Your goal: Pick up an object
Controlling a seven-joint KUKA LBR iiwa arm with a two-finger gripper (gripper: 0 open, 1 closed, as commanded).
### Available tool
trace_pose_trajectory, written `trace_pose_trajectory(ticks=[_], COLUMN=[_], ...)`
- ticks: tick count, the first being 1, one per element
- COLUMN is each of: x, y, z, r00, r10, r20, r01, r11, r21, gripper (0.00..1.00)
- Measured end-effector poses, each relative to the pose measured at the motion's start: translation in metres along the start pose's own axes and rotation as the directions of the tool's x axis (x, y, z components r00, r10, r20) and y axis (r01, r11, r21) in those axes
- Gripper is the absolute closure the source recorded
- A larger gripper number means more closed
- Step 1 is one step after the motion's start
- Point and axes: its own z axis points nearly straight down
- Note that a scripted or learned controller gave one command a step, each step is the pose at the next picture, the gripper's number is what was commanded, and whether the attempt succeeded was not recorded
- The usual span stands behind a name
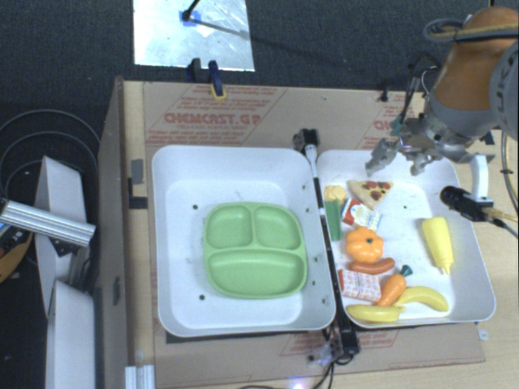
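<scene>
Over at the right bin [485, 298], all the toy food sits heaped toward the divider side: a pizza slice [371, 190], a pumpkin [365, 245], a sausage [372, 267], a carrot [392, 289], a banana [425, 298] and a corn cob [438, 243] lying a little apart toward the outer wall. That crowding looks like loose tumbling rather than arranging, so anything picked from the pile has neighbours pressing on it. The left bin [174, 177] carries a green divided plate [255, 248], lying flat in the middle, well away from the food.

The gripper [401, 157] hangs over the far end of the right bin, just beyond the pizza slice, and its jaws are spread apart with nothing between them and nothing touched. From where it hovers, I'd judge the pizza slice the likeliest target, since it lies nearest below.
</scene>
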Motion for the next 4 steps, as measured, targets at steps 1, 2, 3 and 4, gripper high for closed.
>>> trace_pose_trajectory(ticks=[1,2,3,4], x=[0.012,0.01,0.01,-0.007], y=[-0.069,-0.086,-0.104,-0.083], z=[0.13,0.146,0.145,0.064], r00=[1.0,1.0,1.0,1.0], r10=[0.003,0.004,0.003,0.0], r20=[-0.004,-0.001,-0.001,0.003], r01=[-0.003,-0.004,-0.003,0.0], r11=[1.0,1.0,1.0,1.0], r21=[0.017,0.004,0.004,-0.009], gripper=[0.0,0.0,0.0,0.0])
